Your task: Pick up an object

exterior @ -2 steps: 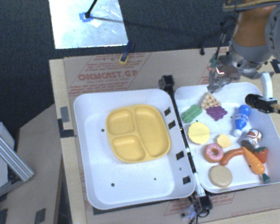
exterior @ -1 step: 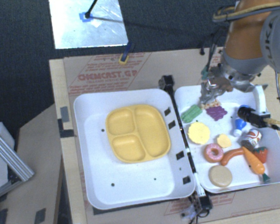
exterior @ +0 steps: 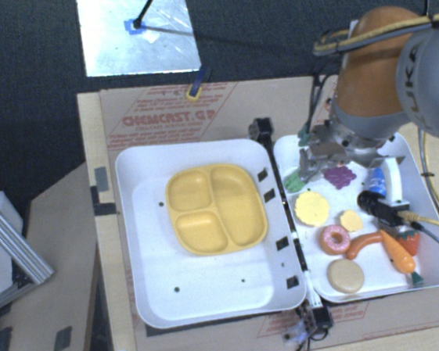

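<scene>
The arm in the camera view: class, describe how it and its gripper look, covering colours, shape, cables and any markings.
The arm is bulky and rounded, grey, with dark lettering partly visible on its shell and a wide orange band above the wrist. Dark and yellowish cables loop over the orange section. Below it sits a grey metallic gripper, blocky and angular, with thin wires beside it.

A purple toy grape bunch (exterior: 339, 174), a flat yellow round slice (exterior: 312, 208), a pink-frosted doughnut (exterior: 335, 238) and an orange carrot (exterior: 397, 252) lie in the right white bin (exterior: 434, 263).
</scene>
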Controlling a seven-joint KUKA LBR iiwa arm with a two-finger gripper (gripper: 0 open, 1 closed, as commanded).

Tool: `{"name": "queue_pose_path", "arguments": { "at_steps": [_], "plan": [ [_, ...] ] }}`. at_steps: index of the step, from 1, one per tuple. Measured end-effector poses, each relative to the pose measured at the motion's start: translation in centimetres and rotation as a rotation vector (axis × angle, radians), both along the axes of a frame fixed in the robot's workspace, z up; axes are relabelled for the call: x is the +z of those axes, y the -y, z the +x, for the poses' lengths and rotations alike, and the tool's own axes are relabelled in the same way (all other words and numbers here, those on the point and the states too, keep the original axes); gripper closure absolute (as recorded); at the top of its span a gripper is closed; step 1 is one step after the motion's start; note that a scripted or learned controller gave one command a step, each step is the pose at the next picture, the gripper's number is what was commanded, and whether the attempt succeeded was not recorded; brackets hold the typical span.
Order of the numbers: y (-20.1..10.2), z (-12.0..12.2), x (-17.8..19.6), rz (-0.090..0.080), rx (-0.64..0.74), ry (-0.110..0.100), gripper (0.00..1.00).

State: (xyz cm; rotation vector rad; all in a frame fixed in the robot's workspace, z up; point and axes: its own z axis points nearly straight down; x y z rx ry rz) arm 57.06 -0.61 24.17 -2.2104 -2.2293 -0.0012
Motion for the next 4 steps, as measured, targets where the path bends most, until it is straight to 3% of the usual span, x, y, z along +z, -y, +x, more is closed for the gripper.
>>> {"name": "queue_pose_path", "arguments": {
  "at_steps": [1,2,4],
  "plan": [
    [-4.2,-3.7,-1.8,0.0,0.0,-0.002,1.0],
    [-8.3,-6.8,-0.8,0.0,0.0,0.0,1.0],
    [-8.3,-6.8,-0.8,-0.001,-0.007,0.001,1.0]
  ]
}}
